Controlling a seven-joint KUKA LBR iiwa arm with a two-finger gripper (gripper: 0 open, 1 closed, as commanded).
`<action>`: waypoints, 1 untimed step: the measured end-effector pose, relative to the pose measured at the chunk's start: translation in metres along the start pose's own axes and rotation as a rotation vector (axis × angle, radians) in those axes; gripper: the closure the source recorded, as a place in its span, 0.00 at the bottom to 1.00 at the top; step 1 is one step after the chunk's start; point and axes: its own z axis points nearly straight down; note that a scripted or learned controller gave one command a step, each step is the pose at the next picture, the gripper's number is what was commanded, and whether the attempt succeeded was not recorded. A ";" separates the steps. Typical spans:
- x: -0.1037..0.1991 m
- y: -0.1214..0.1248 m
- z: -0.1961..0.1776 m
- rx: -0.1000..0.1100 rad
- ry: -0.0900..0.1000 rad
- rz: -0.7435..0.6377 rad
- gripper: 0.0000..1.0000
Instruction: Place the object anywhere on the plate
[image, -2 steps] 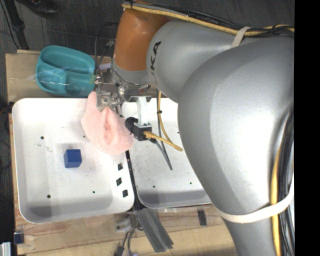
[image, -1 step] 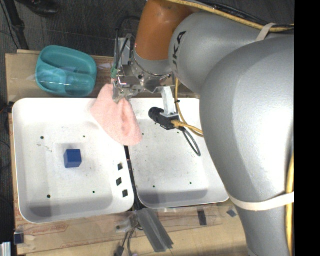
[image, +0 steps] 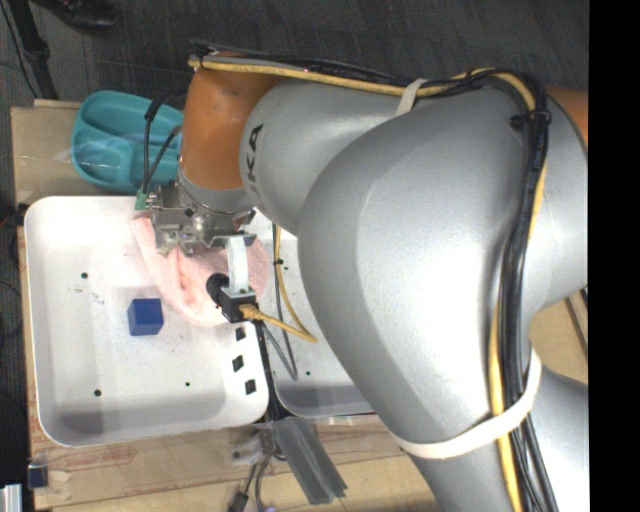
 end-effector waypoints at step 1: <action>0.034 -0.130 -0.010 -0.002 0.001 0.002 1.00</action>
